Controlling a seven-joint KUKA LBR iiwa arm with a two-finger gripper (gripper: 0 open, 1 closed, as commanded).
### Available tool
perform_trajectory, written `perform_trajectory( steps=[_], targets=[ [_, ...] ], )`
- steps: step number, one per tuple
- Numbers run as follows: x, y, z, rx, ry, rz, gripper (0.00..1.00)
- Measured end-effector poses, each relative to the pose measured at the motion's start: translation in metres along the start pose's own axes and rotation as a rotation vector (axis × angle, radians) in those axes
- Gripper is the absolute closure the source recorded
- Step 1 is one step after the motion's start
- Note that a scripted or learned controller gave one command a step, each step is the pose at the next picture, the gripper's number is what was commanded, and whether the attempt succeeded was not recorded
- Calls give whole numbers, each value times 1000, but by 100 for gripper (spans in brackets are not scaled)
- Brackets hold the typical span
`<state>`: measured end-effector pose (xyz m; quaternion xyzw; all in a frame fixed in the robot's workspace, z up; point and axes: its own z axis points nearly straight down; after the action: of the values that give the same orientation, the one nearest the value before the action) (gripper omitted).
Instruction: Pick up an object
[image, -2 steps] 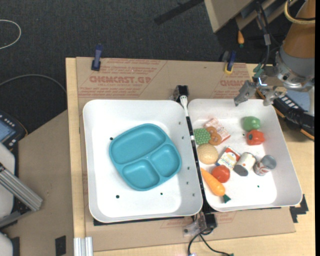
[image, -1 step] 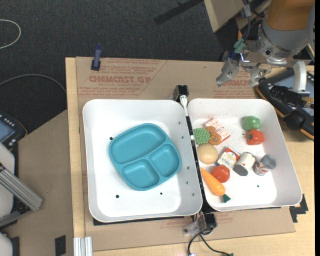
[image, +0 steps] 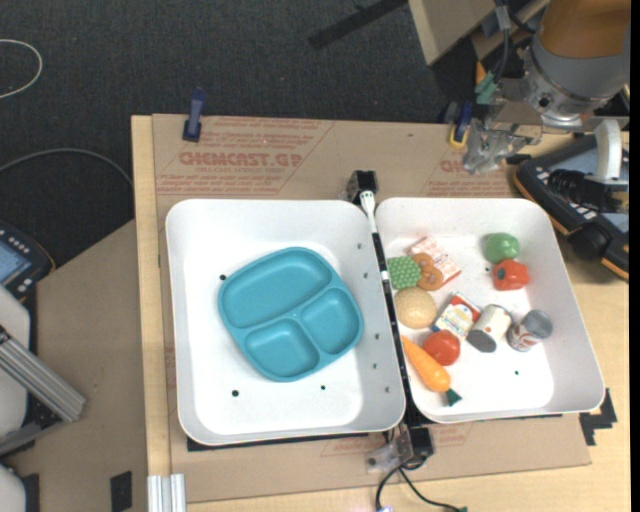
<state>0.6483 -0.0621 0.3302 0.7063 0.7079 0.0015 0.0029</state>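
Note:
My gripper (image: 485, 152) hangs above the cardboard behind the right bin (image: 570, 300), beyond its far rim, open with nothing between its fingers. The right bin holds several small toy foods. A green ball (image: 500, 245) and a red pepper (image: 511, 274) lie at the far right. A pink and white packet (image: 438, 262), a green textured piece (image: 404, 272) and a beige potato (image: 415, 308) sit near the left wall. In front of them lie a red tomato (image: 441, 347) and an orange carrot (image: 428, 367). A small carton (image: 457, 315) and two little cans (image: 490, 328) (image: 526, 333) lie in the middle.
The left bin (image: 190, 300) holds a blue divided plate (image: 290, 313). A black clip (image: 362, 186) sits where the two bins meet at the back. Black gear (image: 570, 200) lies to the right of the bench, close to the right bin's far corner.

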Motion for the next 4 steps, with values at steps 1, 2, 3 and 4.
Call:
perform_trajectory(
  steps=[1,2,3,4],
  targets=[
    [105,18,-65,-4,5,-9,100],
    [181,0,-88,-1,6,-7,100],
    [267,19,-122,0,6,-7,100],
    [253,16,34,22,-3,4,100]
  ],
)
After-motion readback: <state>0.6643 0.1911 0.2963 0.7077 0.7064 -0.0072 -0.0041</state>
